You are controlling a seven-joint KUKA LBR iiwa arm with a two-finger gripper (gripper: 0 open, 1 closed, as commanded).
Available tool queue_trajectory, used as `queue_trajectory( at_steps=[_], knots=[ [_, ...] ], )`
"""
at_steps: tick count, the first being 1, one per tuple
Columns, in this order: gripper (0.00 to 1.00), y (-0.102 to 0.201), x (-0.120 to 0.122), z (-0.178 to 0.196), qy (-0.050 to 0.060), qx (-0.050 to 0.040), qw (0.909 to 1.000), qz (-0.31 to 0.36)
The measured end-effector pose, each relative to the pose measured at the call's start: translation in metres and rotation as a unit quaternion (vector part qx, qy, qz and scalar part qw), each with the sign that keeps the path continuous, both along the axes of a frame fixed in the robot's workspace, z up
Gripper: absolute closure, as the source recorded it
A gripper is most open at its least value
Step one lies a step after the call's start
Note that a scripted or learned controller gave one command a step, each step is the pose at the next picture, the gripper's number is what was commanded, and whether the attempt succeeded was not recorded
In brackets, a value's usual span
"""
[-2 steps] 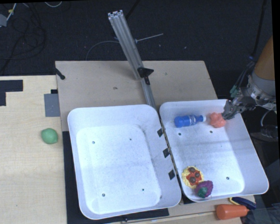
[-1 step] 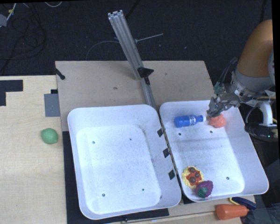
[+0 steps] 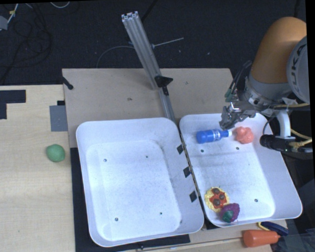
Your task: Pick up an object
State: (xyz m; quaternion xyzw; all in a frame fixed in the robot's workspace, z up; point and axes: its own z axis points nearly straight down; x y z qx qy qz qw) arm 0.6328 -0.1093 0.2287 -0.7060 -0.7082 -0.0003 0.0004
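Bench: you have two white bins side by side.
Right bin (image 3: 266, 196) near edge: yellow toy (image 3: 216, 197), purple toy (image 3: 230, 213).
Far edge: blue bottle (image 3: 211, 135), long axis left-right, directly below gripper (image 3: 230, 119).
Grip: you can't tell.

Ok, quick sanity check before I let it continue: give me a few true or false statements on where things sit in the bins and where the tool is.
1. The blue bottle lies in the right bin. True.
2. The tool hangs over the left bin. False: it is over the right bin's far end, just above the bottle's cap end.
3. The green ball sits in the left bin. False: it rests on the bench, outside and left of both bins.
4. A pink-orange lump lies right of the bottle. True.
5. The yellow toy and purple toy lie near the right bin's near edge. True.
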Motion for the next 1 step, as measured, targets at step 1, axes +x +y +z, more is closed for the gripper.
queue_trajectory(
  at_steps=[1],
  knots=[
    [1.0,0.0498,0.0104,-0.0055,0.0,0.0001,1.0,0.0]
  ],
)
